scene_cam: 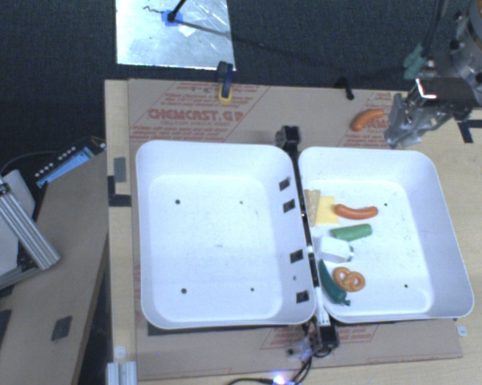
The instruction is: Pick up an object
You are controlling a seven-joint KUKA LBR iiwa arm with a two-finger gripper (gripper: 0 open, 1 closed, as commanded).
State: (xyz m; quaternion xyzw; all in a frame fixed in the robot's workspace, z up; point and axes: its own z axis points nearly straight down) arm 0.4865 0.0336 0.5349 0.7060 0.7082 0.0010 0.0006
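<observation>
The gripper [403, 127] hangs above the bench, just past the far edge of the right bin [433, 175]; whether it is open or closed cannot be told. A sausage [367, 119] lies on the cardboard [200, 111] just beside it, outside both bins. The other candidates cluster at the right bin's left edge: a second sausage [357, 211], a yellow block [324, 209], a green piece [351, 233], a white piece [335, 249] and a pretzel [349, 279]. The left bin [216, 231] sits alongside. The likely trouble is crowding: those items lie near each other and near the wall, so a descent could nudge neighbours or strike the rim, and small rounded toys may slip out of a pinch.
</observation>
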